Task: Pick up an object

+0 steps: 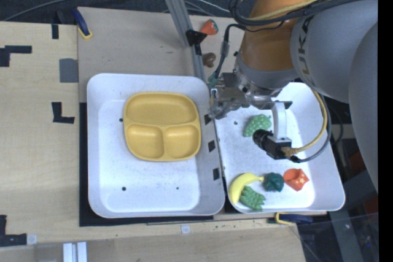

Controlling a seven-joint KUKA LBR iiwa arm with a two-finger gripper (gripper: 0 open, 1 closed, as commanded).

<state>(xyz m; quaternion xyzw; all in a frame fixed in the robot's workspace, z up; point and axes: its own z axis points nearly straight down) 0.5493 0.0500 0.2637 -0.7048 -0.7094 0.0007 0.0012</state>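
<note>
**Ana:** Where is the gripper (216, 106) now?

**Me:** I see it just right of the yellow plate (163, 126), over the wall between the two bins. I can't tell if it is wide or narrow. I see no toy in it.

**Ana:** What could we pick up?

**Me:** The closest thing is the bumpy green toy (256, 124). It is a bit further right of the plate, in the other bin (236, 147). It lies by itself, apart from the other toys.

**Ana:** How will it feel?

**Me:** I think it is pretend food, so it should be light and made of plastic. It will not break easily. The bumps should help it not to slip. I would grab it across the middle, the thin way.

**Ana:** And the others?

**Me:** The banana (241, 181), a dark green toy (274, 181) and an orange toy (296, 178) sit right of the plate and lower down, packed close together. The banana looks smooth and bent, so I think it could slide out. I would leave those for later.
</note>
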